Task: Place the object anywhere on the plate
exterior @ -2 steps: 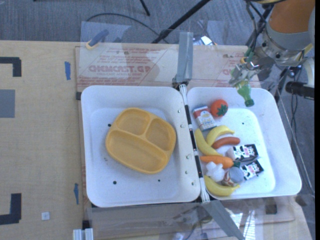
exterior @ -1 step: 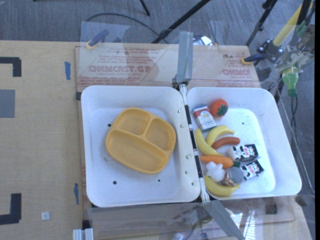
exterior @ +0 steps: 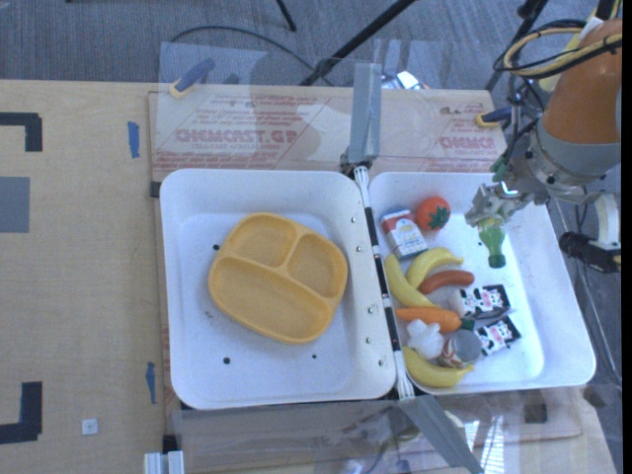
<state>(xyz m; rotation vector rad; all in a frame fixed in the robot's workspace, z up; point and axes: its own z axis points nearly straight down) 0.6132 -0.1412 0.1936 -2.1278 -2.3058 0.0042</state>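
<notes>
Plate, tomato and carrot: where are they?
yellow plate [exterior: 259, 304]: camera view, floor of its big compartment.
tomato [exterior: 432, 214]: camera view, its red middle.
carrot [exterior: 427, 316]: camera view, middle of its orange body.

- A red tomato [exterior: 432, 212] lies near the far edge of the right bin [exterior: 563, 349].
- A small red-and-white carton [exterior: 404, 233] sits just beside the tomato.
- Two bananas [exterior: 417, 271] [exterior: 432, 368] lie in that bin, a sausage [exterior: 446, 280] and a carrot [exterior: 427, 316] between them.
- Two black-and-white cartons [exterior: 486, 301] [exterior: 497, 334] rest near the sausage.
- The left bin [exterior: 188, 215] stands on a wooden bench [exterior: 69, 265].
</notes>
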